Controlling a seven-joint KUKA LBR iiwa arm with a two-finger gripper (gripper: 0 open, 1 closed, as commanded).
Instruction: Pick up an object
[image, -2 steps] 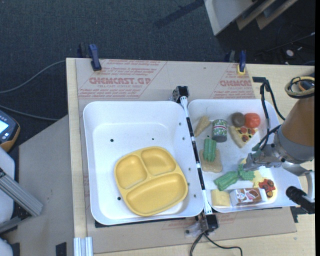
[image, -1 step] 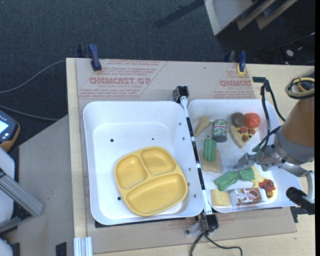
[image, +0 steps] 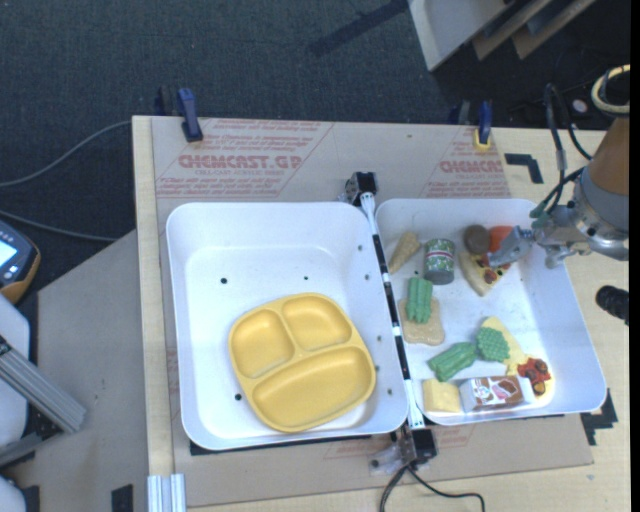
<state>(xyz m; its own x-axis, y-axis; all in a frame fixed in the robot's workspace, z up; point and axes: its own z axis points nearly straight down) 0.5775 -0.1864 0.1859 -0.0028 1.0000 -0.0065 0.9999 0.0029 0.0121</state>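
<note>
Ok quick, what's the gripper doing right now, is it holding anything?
Gripper: over the right bin; open or closed cannot be told, and nothing visibly held.

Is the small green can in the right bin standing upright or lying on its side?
Upright: the green can shows its round top above its label.

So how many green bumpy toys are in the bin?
3, all in the right bin: one upright near its left wall, one lower in the middle, one just right of that.

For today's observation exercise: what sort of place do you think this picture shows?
Probably a robotics lab bench: a robot arm reaches over two white bins, toy food fills one, and clamps hold the board.
</note>
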